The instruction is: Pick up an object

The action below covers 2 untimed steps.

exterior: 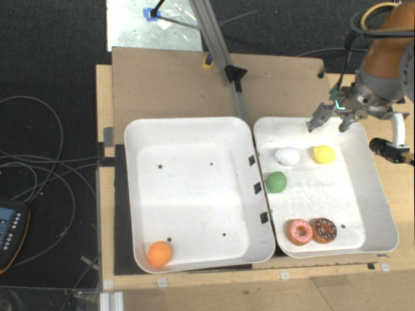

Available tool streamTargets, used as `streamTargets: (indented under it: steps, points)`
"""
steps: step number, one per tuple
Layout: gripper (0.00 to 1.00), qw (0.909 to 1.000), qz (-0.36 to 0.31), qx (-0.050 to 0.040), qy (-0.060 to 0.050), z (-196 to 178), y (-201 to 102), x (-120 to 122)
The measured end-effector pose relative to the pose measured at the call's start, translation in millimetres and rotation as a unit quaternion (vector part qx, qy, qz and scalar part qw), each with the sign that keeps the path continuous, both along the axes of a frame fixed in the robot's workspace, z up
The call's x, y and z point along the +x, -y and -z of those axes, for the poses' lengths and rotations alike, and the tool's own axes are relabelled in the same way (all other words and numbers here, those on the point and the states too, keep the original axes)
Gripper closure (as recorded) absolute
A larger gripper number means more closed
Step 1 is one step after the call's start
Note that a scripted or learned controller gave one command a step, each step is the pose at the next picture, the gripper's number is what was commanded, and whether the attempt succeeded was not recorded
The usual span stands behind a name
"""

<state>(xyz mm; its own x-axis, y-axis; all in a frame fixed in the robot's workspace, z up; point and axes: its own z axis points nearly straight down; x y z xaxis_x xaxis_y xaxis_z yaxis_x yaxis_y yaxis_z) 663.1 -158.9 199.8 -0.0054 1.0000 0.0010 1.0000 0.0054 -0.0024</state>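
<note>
My gripper [332, 123] hangs open over the far end of the right bin [369, 173], with nothing between its fingers. Just below it lie a yellow ball [324, 154] and a white egg-shaped object [287, 155]. A green ball [276, 182] rests further toward the front, near the bin's left wall. At the front of this bin a pink donut [299, 231] and a chocolate donut [323, 230] lie side by side. An orange ball [159, 254] sits in the front left corner of the left bin [188, 135].
A slanted grey pole [214, 31] with a black clamp crosses above the far edge between the bins. Cables and a dark handheld device [11, 229] lie on the floor to the left of the bench.
</note>
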Motion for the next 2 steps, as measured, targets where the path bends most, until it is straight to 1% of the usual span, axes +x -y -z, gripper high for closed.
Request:
streamTargets:
  steps: [1, 2]
  points:
    - [0.0, 1.0, -0.001, -0.0009, 0.002, -2.4, 0.0, 0.9]
    - [0.0, 1.0, -0.001, -0.0002, -0.001, 60.2, -1.7, 0.9]
